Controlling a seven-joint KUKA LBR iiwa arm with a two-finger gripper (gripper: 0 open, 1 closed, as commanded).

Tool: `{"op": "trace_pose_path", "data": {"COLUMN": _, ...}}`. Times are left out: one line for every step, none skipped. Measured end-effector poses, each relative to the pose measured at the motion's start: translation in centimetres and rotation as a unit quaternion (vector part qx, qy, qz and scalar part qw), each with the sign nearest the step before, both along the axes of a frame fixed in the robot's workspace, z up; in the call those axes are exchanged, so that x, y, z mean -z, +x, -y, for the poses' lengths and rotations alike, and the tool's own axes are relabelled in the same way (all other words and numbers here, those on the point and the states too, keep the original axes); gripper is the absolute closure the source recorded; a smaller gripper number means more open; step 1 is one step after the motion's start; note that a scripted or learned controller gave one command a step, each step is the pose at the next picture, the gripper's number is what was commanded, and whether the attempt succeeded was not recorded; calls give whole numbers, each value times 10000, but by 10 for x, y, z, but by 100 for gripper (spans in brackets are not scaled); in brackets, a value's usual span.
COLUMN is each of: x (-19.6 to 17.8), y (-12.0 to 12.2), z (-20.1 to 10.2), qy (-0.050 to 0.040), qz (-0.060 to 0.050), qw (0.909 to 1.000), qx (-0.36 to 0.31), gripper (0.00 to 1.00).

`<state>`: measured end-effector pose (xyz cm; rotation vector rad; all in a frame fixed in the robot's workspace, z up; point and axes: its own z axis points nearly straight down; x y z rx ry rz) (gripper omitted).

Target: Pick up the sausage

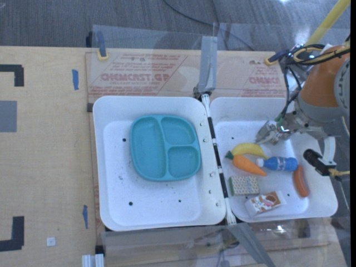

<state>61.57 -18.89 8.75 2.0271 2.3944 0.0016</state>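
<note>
While the tool (271,133) hangs over the far part of the right-hand white bin (328,207), the job looks to be at its approach step: nothing sits between the metal fingers, and whether they stand wide or narrow cannot be told from this slanted view.

The short reddish-brown sausage (301,182) lies on the bin floor, nearer the camera than the tool and further toward the arm's side, close to the bin's right wall. It is lengthwise roughly along the near-far line and well apart from the tool. A black part of the arm's wrist gear (315,161) sits just above its far end.

Between the tool and the sausage lies the blue and white bottle (280,163). Just below the tool is the curved yellow banana (250,149), with the orange carrot (248,165) touching or nearly touching it on the near side. Further toward the camera are a small speckled grey block (245,185) and a white and red carton (265,202). The turquoise 3-compartment plate (165,147) rests in the left-hand bin, far to the tool's left.

By my reckoning, the next move calls for shifting the tool toward the camera and to the right, past the bottle, turning the fingers to straddle the sausage across its narrow width, then descending. The nearby bin wall leaves little room on that side.
</note>
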Motion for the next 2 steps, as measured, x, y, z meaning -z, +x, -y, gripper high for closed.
{"op": "trace_pose_path", "data": {"x": -13, "y": 2, "z": 2, "qy": -5, "qz": 36, "qw": 10000, "qx": 15, "gripper": 100}}
{"op": "trace_pose_path", "data": {"x": -71, "y": 20, "z": -53, "qy": 5, "qz": -2, "qw": 9996, "qx": 272, "gripper": 100}}
